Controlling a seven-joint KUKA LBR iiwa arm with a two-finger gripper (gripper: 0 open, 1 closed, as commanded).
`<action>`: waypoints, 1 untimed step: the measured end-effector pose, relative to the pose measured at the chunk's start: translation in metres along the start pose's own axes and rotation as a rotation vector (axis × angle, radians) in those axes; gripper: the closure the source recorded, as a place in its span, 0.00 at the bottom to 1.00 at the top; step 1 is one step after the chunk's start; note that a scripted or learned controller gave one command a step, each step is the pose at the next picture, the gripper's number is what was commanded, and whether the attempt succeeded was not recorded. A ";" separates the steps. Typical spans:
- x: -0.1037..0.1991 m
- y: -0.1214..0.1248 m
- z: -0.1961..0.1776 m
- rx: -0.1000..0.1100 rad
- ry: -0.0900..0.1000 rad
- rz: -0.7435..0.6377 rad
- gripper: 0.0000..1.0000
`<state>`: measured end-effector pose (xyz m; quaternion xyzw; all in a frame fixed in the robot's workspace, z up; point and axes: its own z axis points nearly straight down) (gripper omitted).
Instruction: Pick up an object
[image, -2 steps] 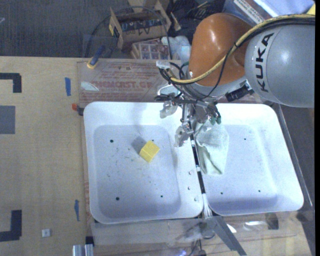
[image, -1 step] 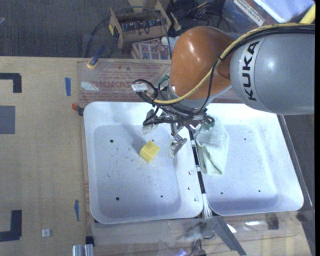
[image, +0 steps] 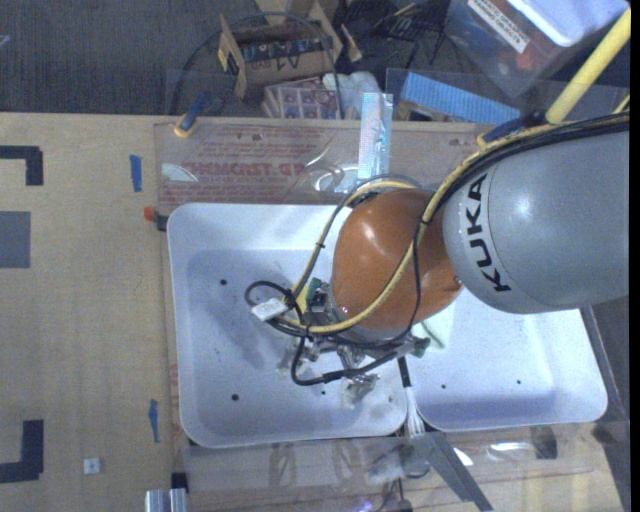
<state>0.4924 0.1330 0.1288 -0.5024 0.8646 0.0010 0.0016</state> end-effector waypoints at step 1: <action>-0.011 0.020 -0.065 0.004 -0.005 0.234 0.00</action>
